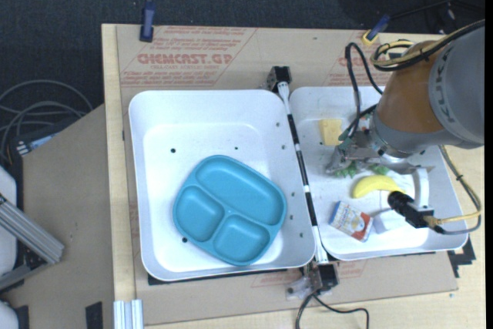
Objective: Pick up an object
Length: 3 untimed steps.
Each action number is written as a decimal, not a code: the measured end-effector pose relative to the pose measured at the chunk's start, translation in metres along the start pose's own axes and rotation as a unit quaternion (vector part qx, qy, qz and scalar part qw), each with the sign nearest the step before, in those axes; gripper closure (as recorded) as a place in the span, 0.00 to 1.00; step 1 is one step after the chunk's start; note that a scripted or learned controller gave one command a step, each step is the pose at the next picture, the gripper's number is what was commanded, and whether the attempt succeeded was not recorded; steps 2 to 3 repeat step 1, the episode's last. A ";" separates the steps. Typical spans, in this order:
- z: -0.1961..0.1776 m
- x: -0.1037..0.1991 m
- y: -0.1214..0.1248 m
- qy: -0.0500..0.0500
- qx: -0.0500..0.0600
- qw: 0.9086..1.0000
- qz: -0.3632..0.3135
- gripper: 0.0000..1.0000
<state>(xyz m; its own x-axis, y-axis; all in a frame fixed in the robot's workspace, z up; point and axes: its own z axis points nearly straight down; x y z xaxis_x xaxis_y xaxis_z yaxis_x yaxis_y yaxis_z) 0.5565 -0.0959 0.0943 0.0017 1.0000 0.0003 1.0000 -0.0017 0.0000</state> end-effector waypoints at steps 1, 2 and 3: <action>-0.091 0.064 0.011 0.000 -0.001 1.000 -0.002 1.00; -0.091 0.064 0.011 0.000 -0.001 1.000 -0.002 1.00; -0.091 0.064 0.011 0.000 -0.001 1.000 -0.002 1.00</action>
